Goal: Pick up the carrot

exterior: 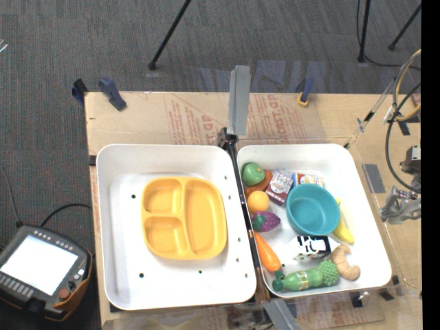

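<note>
The carrot (267,252) is orange and lies slantwise in the right bin (364,184), close to its left wall and toward the front. A purple eggplant (266,221) sits just behind the carrot's upper end. A green bottle (301,280) lies just past the carrot's lower tip. Nothing covers the carrot from above.
The right bin also holds a teal bowl (313,210), an orange fruit (258,201), a green fruit (252,174), two small cartons (280,185), a banana (344,232), and a tan piece (346,262). A yellow divided plate (184,218) lies in the left bin (117,184). Cables (399,108) hang at the right.
</note>
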`<act>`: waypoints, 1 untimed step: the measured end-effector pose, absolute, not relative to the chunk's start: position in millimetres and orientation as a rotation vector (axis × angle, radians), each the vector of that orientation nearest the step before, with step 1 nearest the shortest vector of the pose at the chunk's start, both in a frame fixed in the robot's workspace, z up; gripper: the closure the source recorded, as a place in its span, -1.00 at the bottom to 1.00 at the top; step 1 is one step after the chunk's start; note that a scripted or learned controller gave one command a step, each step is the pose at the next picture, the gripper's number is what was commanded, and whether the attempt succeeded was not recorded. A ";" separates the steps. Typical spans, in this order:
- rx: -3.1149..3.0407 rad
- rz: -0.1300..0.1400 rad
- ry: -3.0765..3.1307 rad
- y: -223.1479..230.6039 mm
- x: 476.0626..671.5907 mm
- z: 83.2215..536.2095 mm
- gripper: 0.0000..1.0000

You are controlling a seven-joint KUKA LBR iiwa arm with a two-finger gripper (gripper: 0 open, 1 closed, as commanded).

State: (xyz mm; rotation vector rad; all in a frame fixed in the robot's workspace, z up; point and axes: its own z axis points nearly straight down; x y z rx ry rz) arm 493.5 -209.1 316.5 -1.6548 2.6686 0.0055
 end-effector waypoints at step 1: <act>-2.014 -0.002 2.403 -211.2 486.4 372.9 1.00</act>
